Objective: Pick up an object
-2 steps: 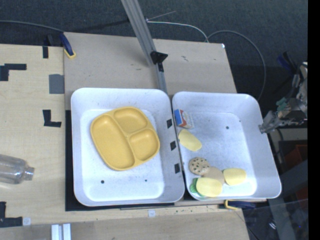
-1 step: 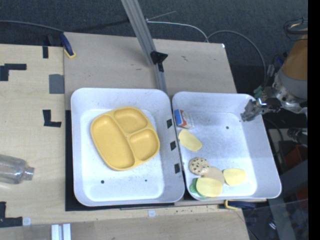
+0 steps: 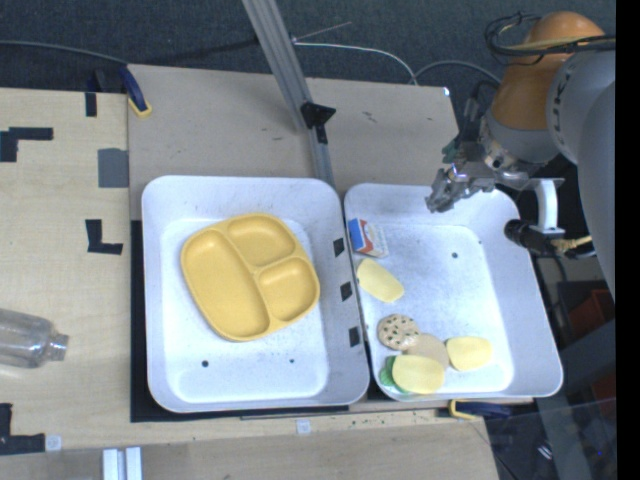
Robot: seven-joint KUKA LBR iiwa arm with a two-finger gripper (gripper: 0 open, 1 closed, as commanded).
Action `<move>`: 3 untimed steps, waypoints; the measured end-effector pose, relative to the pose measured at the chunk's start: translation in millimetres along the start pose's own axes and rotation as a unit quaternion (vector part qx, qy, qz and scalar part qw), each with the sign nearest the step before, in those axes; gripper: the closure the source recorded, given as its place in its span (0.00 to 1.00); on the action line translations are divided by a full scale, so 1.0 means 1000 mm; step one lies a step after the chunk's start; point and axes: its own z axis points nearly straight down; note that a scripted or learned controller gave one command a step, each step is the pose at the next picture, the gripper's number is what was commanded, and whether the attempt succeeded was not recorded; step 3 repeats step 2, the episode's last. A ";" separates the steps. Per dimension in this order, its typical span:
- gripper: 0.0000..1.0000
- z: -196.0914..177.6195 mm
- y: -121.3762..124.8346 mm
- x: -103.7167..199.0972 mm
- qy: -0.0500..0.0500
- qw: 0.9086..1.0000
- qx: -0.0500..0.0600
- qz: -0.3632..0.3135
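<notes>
White bins sit side by side on the bench, inner rims touching. Gripper (image 3: 442,200) hangs over the far rim of the right bin (image 3: 500,298), near its back edge, nothing between the fingers. Can't tell whether they're apart or together: too small and dark against the rim.

Right bin contents all hug the left and near sides:
- small packet (image 3: 366,237), red/blue/white, against the left wall, far end
- pale yellow piece (image 3: 380,281) just below it, near the left wall
- cookie (image 3: 397,330) with dark chips, lower left
- tan piece (image 3: 430,348) touching the cookie
- green-yellow piece (image 3: 416,373) at the near rim, overlapping the tan one
- yellow piece (image 3: 469,352) just right of the tan one

The centre and right half of that bin floor is bare, so there's open room between gripper and items.

Left bin (image 3: 170,298) holds a yellow divided tray (image 3: 250,274), tilted diagonally, with clear margin on the near side.

Outside the bins: a clear bottle (image 3: 28,339) lies on the bench at the left edge, and a metal post (image 3: 285,63) runs down to the junction of the bins.
</notes>
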 end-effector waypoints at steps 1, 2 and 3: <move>1.00 0.072 -0.014 -0.061 -0.001 1.000 0.003 0.006; 1.00 0.074 0.032 -0.008 -0.003 1.000 0.005 0.002; 1.00 0.074 0.032 -0.008 -0.003 1.000 0.005 0.002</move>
